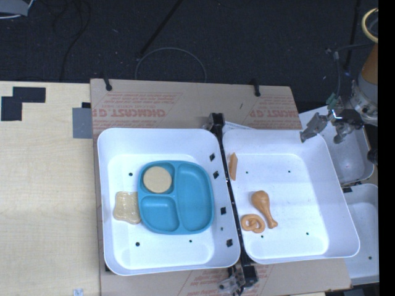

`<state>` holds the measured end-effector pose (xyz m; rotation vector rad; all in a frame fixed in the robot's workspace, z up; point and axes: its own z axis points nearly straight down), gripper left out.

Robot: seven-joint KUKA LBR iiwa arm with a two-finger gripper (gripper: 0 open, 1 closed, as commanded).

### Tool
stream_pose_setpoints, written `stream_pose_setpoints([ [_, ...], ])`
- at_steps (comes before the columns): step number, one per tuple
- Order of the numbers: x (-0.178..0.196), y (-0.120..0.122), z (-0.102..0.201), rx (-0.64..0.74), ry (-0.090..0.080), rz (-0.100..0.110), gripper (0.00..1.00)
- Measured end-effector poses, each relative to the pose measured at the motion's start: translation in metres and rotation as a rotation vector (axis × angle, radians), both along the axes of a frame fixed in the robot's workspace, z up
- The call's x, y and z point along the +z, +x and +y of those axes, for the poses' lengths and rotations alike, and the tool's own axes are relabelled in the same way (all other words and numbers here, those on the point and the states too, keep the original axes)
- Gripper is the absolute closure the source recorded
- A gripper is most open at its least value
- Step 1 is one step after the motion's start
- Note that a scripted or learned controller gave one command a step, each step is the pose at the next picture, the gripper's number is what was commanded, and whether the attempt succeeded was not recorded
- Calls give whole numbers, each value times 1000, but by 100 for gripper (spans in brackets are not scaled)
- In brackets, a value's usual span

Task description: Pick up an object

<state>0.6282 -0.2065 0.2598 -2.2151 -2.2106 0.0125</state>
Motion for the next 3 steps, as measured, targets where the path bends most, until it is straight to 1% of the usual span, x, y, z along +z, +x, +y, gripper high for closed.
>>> stream_pose_setpoints([
  [1, 8, 2, 0, 2, -3, -14, 0],
  [2, -56, 2, -1, 2, -1, -7, 0],
  [3, -104, 10, 3, 6, -2, -9, 0],
])
